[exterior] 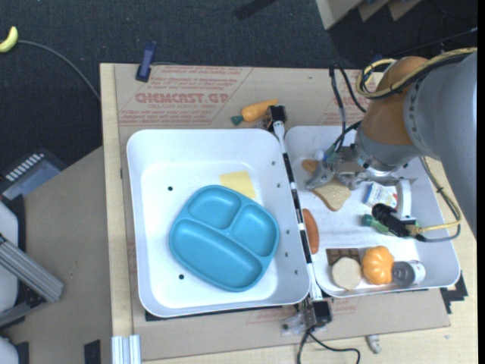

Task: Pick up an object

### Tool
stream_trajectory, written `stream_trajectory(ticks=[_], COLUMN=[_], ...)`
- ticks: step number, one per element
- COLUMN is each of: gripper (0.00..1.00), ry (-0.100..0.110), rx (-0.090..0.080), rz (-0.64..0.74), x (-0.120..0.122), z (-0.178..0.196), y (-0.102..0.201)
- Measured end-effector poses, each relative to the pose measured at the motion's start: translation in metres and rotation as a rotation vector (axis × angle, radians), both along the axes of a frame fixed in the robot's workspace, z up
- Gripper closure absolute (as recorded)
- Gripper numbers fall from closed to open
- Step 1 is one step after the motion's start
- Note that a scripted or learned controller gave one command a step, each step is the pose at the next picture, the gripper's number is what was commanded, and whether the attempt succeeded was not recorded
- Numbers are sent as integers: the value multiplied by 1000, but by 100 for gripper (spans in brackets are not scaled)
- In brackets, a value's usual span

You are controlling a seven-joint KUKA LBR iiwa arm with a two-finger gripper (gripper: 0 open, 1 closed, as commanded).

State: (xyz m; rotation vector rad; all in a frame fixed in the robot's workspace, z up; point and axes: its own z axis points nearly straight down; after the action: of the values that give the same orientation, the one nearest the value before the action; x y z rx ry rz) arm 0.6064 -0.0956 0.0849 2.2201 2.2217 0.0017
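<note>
Blue divided plate (223, 237): smooth plastic, slight sheen. Left bin (151, 203) and right bin (443, 260): white plastic, smooth, semi-gloss. Bench top (182, 93): brown board under matt printed paper. Small pumpkin (377, 265): orange, glossy, plastic-looking. Yellow wedge (240, 182): matt, smooth. Arm (436, 97): grey casing with satin finish, orange band glossy. Floor (68, 14): dark, rough carpet-like cloth.
</note>
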Motion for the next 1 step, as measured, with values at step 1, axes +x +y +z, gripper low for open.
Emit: stream_trajectory(ticks=[1], gripper=[0], ry=[4], rx=[0], rz=[-1], x=[-37], z=[-1], y=[-4])
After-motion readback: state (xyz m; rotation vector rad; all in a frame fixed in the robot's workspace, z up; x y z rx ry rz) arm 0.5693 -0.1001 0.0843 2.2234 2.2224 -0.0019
